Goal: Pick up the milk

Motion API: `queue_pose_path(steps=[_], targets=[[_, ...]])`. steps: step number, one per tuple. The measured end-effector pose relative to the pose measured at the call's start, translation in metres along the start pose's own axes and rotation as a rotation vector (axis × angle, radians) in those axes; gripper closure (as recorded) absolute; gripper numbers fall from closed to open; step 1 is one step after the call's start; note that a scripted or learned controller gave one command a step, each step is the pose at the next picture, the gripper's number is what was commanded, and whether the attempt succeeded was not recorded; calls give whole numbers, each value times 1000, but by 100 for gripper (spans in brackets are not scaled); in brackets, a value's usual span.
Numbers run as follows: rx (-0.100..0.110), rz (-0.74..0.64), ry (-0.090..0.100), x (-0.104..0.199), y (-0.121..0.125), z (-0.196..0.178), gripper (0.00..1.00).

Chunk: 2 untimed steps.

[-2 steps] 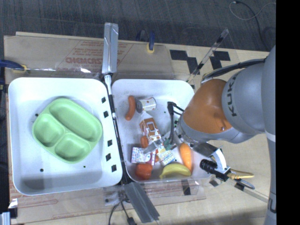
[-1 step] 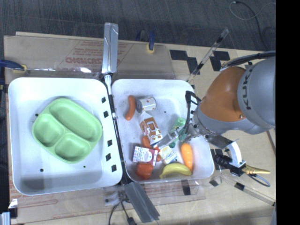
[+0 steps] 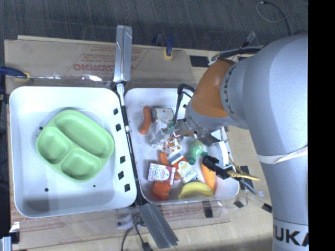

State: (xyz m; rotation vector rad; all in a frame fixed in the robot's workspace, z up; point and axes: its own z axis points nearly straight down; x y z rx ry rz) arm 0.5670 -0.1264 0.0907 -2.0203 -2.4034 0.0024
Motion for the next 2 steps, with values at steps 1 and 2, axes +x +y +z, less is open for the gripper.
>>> queue_pose_path(steps=[1, 2], targets=[[1, -5, 1, 1, 0, -10, 100], [-1, -9, 0, 32, 79, -102, 100]])
